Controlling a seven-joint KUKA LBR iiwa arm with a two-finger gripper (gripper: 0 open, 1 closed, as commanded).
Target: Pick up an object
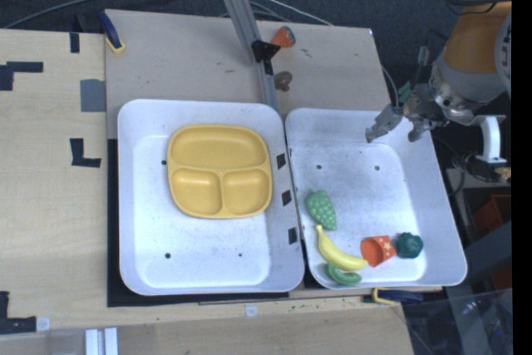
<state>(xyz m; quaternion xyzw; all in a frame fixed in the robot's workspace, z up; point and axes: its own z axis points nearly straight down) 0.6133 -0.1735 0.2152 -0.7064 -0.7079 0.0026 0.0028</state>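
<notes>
In the right bin (357, 170) lie a green bunch of grapes (322, 209), a yellow banana (337, 252) with a green item (344, 276) under its lower end, an orange-red toy (378, 249) and a dark green round toy (408, 244). These toys cluster in the bin's near part. My gripper (398, 127) hangs over the bin's far right corner, well apart from all of them. Its two fingers (379, 129) spread apart with nothing between them.
The left bin (141, 204) bears a yellow divided plate (219, 170). A slanted metal pole (239, 0) rises behind the bins, with a small orange clip (284, 36) beside it. Cables run across the dark floor at the back.
</notes>
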